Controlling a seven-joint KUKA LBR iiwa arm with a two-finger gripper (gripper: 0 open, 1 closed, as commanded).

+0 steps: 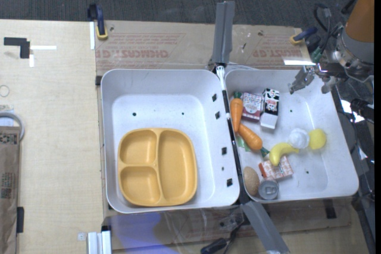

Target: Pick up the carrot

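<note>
Carrots [236, 111] and [250, 137] lie along your right bin's [333, 128] left wall, by the divider | tool [311, 78] hovers at that bin's far right rim, gripping nothing; whether it's open, you cannot tell | you'll need to cross the bin, and the wall crowds your grasp.

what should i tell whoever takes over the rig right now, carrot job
Gripper: above the right bin's far right corner, nothing between its fingers that I can see; open or shut unclear.
Carrots: two in the right bin by its left wall, one upright, one slanted below it, next to a banana.
Done: nothing picked yet.
Left: move to a carrot, descend, grip, lift.
</note>
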